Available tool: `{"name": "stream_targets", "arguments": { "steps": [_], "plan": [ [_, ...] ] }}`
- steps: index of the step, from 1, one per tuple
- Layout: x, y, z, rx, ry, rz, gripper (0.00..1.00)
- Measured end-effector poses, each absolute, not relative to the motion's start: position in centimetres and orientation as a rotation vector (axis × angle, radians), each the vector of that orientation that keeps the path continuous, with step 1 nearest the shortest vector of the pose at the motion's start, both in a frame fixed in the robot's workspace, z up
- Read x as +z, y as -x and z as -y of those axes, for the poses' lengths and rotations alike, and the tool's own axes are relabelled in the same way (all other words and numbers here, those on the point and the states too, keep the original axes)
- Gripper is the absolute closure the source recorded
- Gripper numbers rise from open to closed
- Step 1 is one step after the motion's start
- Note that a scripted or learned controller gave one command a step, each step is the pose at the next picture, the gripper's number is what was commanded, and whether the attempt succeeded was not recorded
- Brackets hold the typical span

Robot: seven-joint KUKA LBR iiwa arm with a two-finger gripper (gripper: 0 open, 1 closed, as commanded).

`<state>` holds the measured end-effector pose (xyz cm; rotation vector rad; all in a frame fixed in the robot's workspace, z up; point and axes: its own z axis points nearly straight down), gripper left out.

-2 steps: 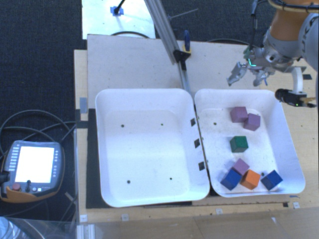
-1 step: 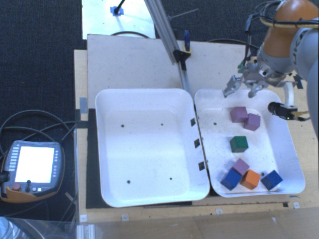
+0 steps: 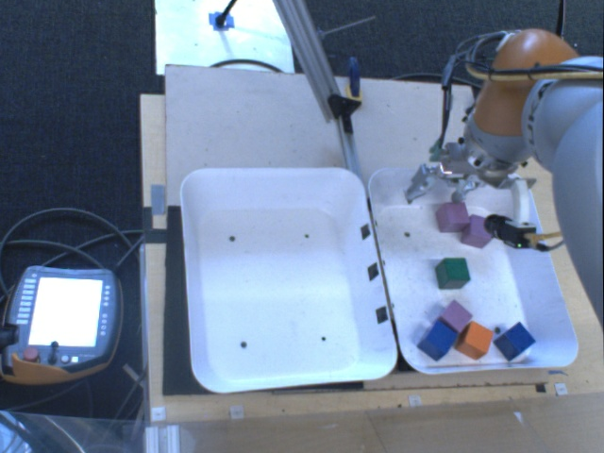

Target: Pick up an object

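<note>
**Blocks gathered in the right bin**

On the counter (image 3: 255, 121), the left bin (image 3: 283, 272) and right bin (image 3: 547, 319) sit side by side. The right holds purple (image 3: 452, 217), green (image 3: 452, 273), orange (image 3: 475, 340) and blue (image 3: 515, 341) blocks. The end effector (image 3: 444, 185) hovers at its far rim, fingers spread, pinching nothing.

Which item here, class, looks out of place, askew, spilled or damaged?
Nothing stands out. The blocks, including the green cube and orange cube, lie loose in the right bin, unspilled; the gripper hangs over its far end.

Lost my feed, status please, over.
Gripper above right bin's far end, nothing held. Purple blocks just below it. Green block mid-bin, four more near front. Path clear.
</note>
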<state>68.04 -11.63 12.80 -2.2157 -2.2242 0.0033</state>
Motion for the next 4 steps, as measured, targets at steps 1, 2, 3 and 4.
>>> {"name": "stream_targets", "arguments": {
  "steps": [1, 2, 3, 4],
  "plan": [
    [8.9, -68.1, 11.6, 0.0, 2.217, 2.228, 0.0],
    [10.3, -68.3, 11.6, -0.005, 2.217, 2.233, 1.0],
    [16.8, -68.8, 11.9, -0.008, 2.222, 2.231, 1.0],
    [23.3, -68.8, 11.5, -0.01, 2.221, 2.234, 1.0]
  ]
}}
